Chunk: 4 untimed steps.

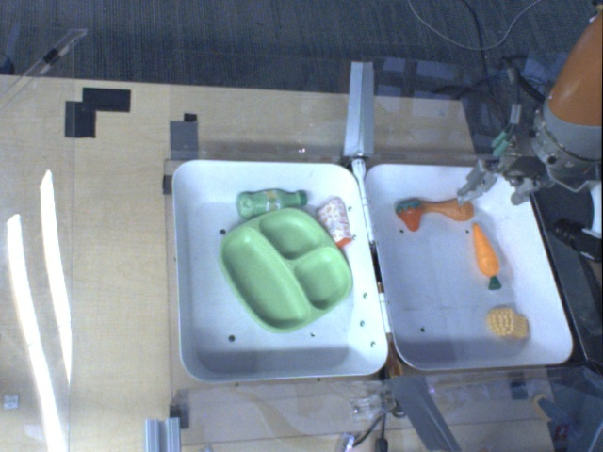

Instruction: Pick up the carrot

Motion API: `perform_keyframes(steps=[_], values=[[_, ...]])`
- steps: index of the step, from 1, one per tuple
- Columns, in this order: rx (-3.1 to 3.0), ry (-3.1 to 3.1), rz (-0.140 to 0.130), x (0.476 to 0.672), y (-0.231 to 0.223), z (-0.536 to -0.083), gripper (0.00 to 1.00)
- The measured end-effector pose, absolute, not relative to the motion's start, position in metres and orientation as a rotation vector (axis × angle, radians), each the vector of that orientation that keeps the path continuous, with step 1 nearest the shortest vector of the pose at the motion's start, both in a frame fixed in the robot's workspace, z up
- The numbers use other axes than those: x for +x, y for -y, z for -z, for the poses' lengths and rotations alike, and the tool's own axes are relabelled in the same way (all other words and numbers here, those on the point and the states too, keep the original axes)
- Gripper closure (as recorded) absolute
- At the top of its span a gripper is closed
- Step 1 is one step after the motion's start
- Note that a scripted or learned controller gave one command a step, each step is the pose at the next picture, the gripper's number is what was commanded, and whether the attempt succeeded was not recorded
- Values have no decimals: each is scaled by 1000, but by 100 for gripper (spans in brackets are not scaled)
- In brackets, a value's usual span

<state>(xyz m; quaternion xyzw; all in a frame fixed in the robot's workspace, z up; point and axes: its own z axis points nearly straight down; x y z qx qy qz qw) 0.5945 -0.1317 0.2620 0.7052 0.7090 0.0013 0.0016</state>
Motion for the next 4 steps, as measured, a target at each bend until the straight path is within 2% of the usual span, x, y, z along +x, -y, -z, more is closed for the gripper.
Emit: perform_keyframes(steps=[1, 2, 3, 4], values=[[2071, -2354, -6, 564, 162, -96, 0], [2082, -2349, -38, 550, 190, -92, 0], [2147, -2289, -41, 541, 189, -91, 0], [2136, -2313, -24, 544, 193, -124, 0]])
